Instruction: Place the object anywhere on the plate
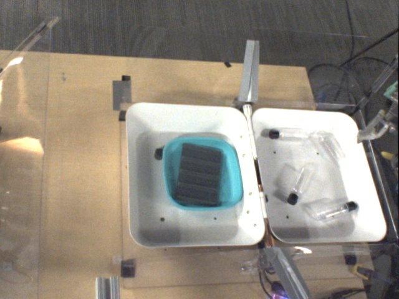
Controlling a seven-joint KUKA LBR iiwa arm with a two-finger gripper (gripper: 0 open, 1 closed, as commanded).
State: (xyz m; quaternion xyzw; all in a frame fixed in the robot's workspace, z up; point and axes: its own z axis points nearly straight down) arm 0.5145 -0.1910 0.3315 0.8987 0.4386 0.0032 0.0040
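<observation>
- What I take to be the hand (pixel 376 127) is just a pale bit poking in at the 2 o'clock corner of the right bin (pixel 368 229). It's up by the rim, and I can't tell how far open it is or whether it's got anything.
- Nearest to it are clear tubes with black caps lying flat in that bin. One's at 11 o'clock (pixel 293 133), one's near the centre (pixel 298 183) and one's at 5 o'clock (pixel 333 210). There's some more clear stuff at 1 o'clock, too faint to call.
- Over in the left bin (pixel 143 223) the teal plate (pixel 234 185) sits about centre, with a dark ridged block (pixel 199 174) lying flat across its middle, inside the rim.
- My read is that if the block is "the object", it's already on the plate. The job then is just to back out without bumping anything.
- If it's a tube instead, I'd go for the centre one, since it's clear of the walls and the other tubes.
- Tubes roll and they're slippery, so close across the barrel, not along it.
- The block hogs most of the plate, so I'd aim for the bare teal at 3 o'clock and let go low.
</observation>
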